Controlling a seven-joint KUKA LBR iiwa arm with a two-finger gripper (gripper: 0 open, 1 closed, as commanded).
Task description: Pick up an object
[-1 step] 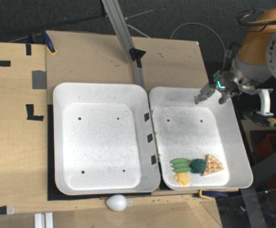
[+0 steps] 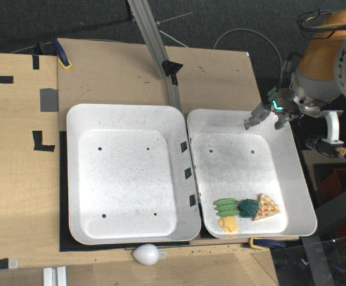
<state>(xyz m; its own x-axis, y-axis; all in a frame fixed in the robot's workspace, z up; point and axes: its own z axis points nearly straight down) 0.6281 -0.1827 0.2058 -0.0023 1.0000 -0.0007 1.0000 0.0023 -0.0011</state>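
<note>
The wooden bench point(image 2: 119, 82) carried 2 shallow white bins side by side. The left bin point(image 2: 125, 171) lay near the middle of the view, its speckled floor marked by 4 small dark dots. Just beyond its near rim, a white egg-shaped object point(image 2: 146, 254) rested on the bench edge. A grey metal pole point(image 2: 152, 34) slanted down from the far side and ended at the gap between the 2 bins, with small black clips along the seam.

The right bin point(image 2: 244, 159) held every graspable item, all clustered in its near right corner. A green pea pod toy point(image 2: 225, 205) lay at the left of the cluster, with a yellow piece point(image 2: 228, 223) touching it on the near side. A dark green broccoli toy point(image 2: 248, 207) sat just to the right of the pea pod, and a pizza slice toy point(image 2: 267, 207) lay against the broccoli, closest to the bin's right wall.

The gripper point(image 2: 268, 118) hung over the far right corner of the right bin, well apart from the toy cluster. Its 2 dark fingers stood spread apart with nothing between them. A small teal light glowed at the wrist, and the arm's orange band point(image 2: 327, 19) showed at the far right.
</note>
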